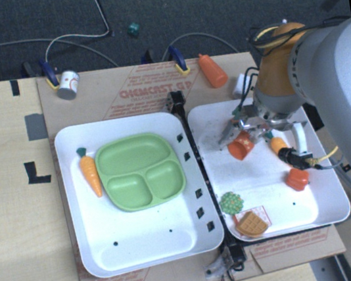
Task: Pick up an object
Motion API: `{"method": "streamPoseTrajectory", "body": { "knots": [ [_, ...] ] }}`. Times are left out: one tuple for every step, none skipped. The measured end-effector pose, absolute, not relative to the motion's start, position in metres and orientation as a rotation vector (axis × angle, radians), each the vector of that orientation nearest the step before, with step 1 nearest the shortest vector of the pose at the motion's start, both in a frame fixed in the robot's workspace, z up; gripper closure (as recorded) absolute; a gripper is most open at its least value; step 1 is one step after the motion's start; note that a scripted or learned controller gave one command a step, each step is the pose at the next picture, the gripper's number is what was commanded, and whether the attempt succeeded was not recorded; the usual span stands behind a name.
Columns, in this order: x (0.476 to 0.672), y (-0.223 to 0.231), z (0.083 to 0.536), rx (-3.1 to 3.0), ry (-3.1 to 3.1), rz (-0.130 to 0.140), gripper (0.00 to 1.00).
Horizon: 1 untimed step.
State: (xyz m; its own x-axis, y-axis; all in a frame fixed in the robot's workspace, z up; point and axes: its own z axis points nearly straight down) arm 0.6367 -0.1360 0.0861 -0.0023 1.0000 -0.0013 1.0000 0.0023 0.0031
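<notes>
Gripper [244, 133] is hanging low in the right bin [334, 213], its fingers appearing to be closing around an orange-red toy [240, 147] near the bin's far side.

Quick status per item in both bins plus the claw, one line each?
claw: low in right bin, at red-orange piece
green tray: flat, left bin
carrot: lying beside tray
waffle: flat, right bin
broccoli: resting beside waffle

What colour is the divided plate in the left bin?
Light green; the divided plate shows clearly in the camera view.
</notes>
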Motion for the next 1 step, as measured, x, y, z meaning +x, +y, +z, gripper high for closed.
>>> {"method": "streamPoseTrajectory", "body": {
  "knots": [
    [0.6367,-0.1364,0.0963,2.216,2.221,0.001,1.0]
  ]
}}
